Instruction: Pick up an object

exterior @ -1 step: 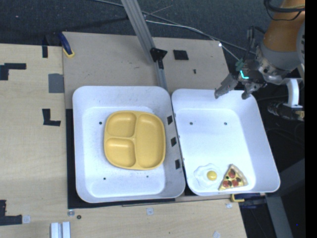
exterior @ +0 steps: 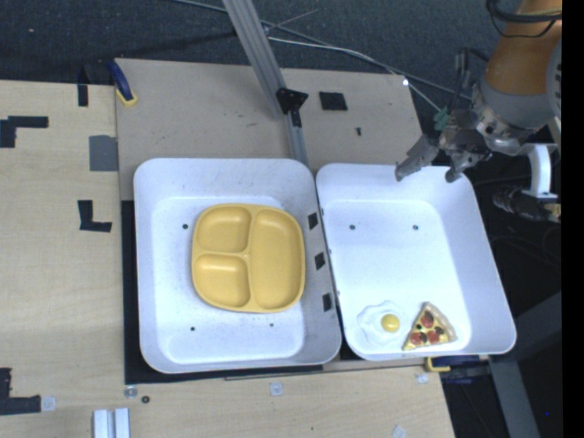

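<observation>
Objects for picking lie in the two white bins on the desk [exterior: 55,245]. Inside the left bin [exterior: 151,272] sits a yellow divided plate [exterior: 247,257] with three compartments, flat on the bin floor and near the middle. The right bin [exterior: 479,245] holds two small items close to its near edge: a toy fried egg [exterior: 380,321], white with a yellow yolk, and just to its right a toy pizza slice [exterior: 430,328], a triangular piece with red toppings; the two lie close together, and I cannot tell whether they touch. The gripper [exterior: 426,172] hangs over the far right corner of the right bin, well apart from the egg and the pizza slice. Its jaws stand spread, the two dark fingers splayed apart with nothing between them. The arm's orange band [exterior: 525,53] shows at the upper right, with grey wrist parts below it. A grey metal bar [exterior: 255,39] slants down from the top of the view toward the gap between the bins, and thin cables trail across the dark floor behind the desk.
</observation>
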Available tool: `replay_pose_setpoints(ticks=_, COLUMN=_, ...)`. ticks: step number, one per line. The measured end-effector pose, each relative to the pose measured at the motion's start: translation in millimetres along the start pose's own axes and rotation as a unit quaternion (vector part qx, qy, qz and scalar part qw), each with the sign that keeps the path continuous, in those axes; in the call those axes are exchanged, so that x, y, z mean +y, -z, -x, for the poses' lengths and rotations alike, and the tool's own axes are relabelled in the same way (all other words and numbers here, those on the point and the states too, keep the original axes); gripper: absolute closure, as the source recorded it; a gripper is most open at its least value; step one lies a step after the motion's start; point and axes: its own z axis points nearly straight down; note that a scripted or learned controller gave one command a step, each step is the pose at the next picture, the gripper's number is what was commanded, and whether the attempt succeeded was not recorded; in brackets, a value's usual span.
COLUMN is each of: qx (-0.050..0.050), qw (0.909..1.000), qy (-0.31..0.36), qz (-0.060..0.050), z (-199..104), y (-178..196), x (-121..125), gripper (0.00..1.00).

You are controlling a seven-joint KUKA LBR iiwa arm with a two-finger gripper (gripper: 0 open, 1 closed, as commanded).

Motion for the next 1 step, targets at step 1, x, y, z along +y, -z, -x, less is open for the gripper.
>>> replay_pose_setpoints(ticks=1, qx=0.0, qw=1.0, qy=-0.001, qz=-0.003, z=9.0, y=-52.6, x=-5.3, gripper=0.0)
